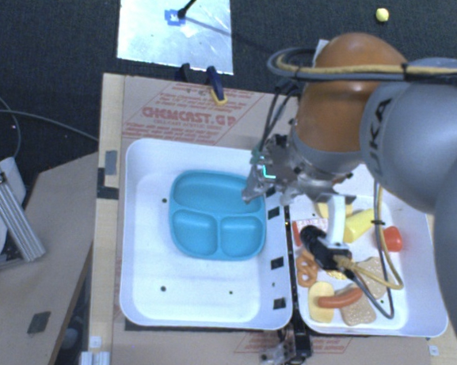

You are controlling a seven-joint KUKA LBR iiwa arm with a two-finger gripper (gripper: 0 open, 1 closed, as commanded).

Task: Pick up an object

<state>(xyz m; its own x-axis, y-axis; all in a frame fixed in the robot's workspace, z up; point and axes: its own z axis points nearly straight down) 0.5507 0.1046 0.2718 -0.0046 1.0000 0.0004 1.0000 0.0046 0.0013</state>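
Note:
My gripper point(266, 189) hangs below the orange wrist band, over the wall between the two bins, at the top right corner of a blue divided plate point(213, 216) lying in the left bin point(143, 289). The right bin point(428, 314) holds several toy foods: a yellow block point(358, 223), a red-orange piece point(393, 239), a pretzel point(308, 266), a sausage point(338, 298), a slice of toast point(358, 313) and a cracker point(373, 270). The arm hides the right bin's far part. Nothing is seen held.
Black cables point(384, 271) loop from the arm over the right bin's food. Both bins rest on a cardboard sheet point(187, 114). A shiny metal sheet point(175, 22) lies beyond it. An aluminium frame point(0, 205) stands at the left.

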